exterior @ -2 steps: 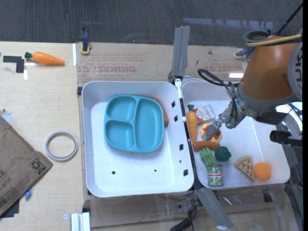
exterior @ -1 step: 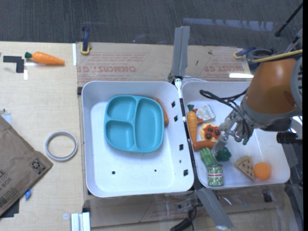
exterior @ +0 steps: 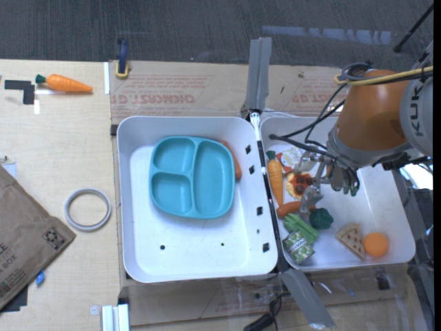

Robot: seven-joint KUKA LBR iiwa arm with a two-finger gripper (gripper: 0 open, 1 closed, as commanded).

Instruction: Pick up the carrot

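Camera view puts the arm (exterior: 375, 119) in front of you from the right, its orange band sitting over the right bin (exterior: 400, 243) and the gripper (exterior: 313, 195) lowered among the toys there. You cannot tell from this angle whether the fingers are spread or closed — cables and the wrist crowd the spot — and you see nothing clearly pinched between them. The carrot (exterior: 275, 176) lies in the right bin against its left wall, pointing along that wall, just left of the gripper and close beside it. Next to the carrot sits a red-and-yellow toy (exterior: 300, 183); below it you have a green pod-shaped toy (exterior: 300, 224), a dark green broccoli piece (exterior: 321, 218) and a green packet (exterior: 298, 245) near the bin's front corner. Toward the right you see a waffle-patterned wedge (exterior: 350, 239) touching or just beside an orange ball (exterior: 375, 244). The left bin (exterior: 138, 254) holds a blue divided plate (exterior: 193, 177) with a bit of orange showing at its right edge. Out on the bench (exterior: 55, 150), a second carrot toy (exterior: 63, 83) lies at the far left, well apart from both bins, with a grey tape ring (exterior: 87, 208) and a brown cardboard box (exterior: 24, 236) nearer you.
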